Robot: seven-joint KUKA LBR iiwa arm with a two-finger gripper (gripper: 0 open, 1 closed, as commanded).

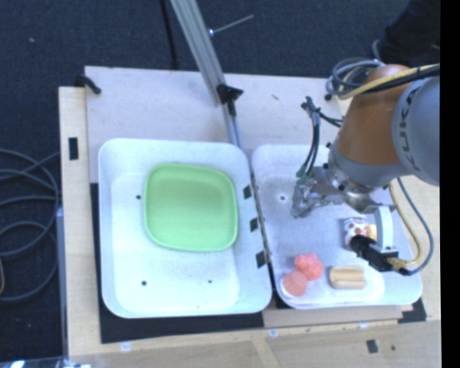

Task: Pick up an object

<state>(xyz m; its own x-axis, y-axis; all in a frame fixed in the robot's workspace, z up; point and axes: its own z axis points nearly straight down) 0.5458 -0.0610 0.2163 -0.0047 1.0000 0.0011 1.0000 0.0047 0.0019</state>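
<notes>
A green square plate (191, 206) lies in the left bin (123, 282). The right bin (270, 167) holds a pink knobbly object (309, 265), a red-pink round object (294, 284) and a tan bread-like roll (346, 277) along its near edge. A small red, white and yellow item (356, 228) lies at the bin's right side, partly behind a black part of the arm. My gripper (300, 202) hangs over the middle of the right bin, above and left of these objects, with nothing seen between its fingers.
A metal rod (199, 41) slants from the top of the view down to the seam between the bins. Cables loop around the arm's wrist (345, 79). Dark floor and black cables lie left of the bench.
</notes>
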